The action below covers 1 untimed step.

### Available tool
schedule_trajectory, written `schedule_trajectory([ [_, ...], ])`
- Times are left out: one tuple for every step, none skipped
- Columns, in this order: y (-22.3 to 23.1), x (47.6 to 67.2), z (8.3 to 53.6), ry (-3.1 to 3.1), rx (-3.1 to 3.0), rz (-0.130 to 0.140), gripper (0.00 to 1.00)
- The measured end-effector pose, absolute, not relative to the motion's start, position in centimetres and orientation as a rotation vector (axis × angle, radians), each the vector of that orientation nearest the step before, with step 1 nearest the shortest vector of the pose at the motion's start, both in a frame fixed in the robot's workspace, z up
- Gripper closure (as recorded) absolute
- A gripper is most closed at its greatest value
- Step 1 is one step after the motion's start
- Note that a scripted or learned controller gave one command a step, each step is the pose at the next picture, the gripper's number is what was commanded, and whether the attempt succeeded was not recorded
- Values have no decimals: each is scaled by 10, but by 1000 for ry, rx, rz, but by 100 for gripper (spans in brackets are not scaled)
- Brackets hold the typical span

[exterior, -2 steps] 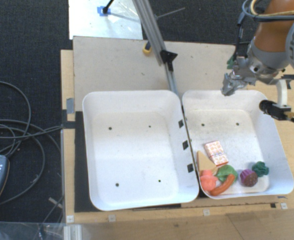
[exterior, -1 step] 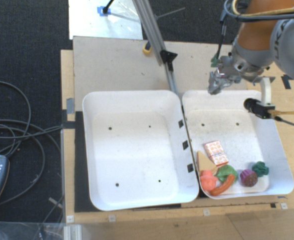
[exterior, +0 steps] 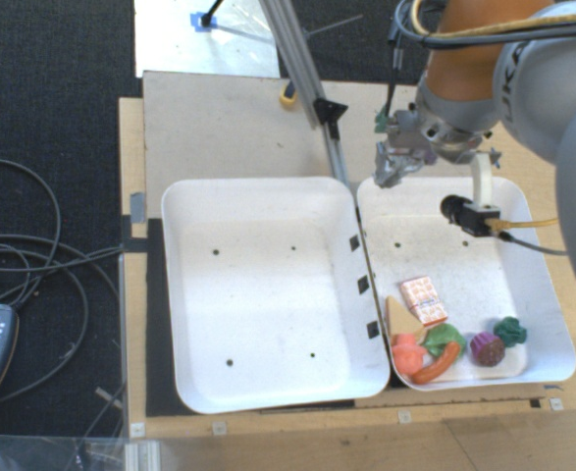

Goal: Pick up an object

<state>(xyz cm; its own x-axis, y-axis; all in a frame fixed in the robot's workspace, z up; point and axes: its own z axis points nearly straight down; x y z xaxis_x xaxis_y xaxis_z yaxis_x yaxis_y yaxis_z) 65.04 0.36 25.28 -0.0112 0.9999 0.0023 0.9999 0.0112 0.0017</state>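
Note:
Several small toys lie at the near end of the right bin [exterior: 548, 292]: a pink and white box [exterior: 423, 299], a tan wedge [exterior: 399, 316], a red-orange tomato [exterior: 406, 353], a green leafy piece [exterior: 445, 339], an orange carrot [exterior: 438, 363], a purple ball [exterior: 487, 348] and a dark green broccoli [exterior: 510, 331]. My gripper [exterior: 390, 172] hangs over the far left corner of the right bin, well away from the toys, and I see nothing in it.
The left bin [exterior: 184, 263] lies beside the right one, and their walls meet at a ridge [exterior: 364, 273]. A grey pole [exterior: 302, 62] slants down to the bins' far edge. A black part with a yellow cable [exterior: 469, 214] sticks out from the arm.

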Motion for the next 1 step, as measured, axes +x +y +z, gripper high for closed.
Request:
schedule_trajectory([
  [66, 649, 241, -2233, -2207, -3, 100],
])
